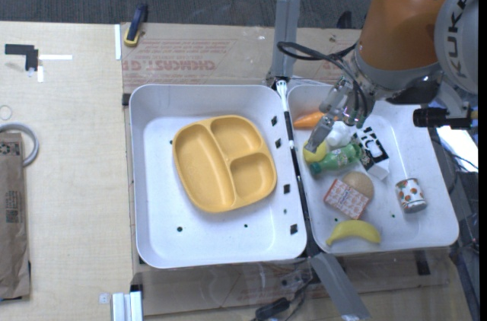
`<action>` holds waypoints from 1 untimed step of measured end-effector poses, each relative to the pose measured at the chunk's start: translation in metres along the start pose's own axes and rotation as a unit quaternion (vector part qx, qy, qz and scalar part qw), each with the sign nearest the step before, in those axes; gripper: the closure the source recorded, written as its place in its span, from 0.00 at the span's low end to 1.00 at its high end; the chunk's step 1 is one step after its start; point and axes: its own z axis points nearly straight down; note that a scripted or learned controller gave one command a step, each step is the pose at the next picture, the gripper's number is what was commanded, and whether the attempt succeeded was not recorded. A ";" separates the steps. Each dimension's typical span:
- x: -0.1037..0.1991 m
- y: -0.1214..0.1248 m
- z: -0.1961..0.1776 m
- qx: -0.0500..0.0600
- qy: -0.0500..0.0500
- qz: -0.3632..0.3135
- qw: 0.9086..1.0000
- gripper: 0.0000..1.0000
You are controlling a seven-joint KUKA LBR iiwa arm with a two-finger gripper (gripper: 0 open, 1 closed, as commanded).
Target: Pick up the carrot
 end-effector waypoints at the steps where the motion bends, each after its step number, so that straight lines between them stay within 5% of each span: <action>1: -0.023 -0.046 -0.023 -0.001 -0.001 -0.110 0.994 0.00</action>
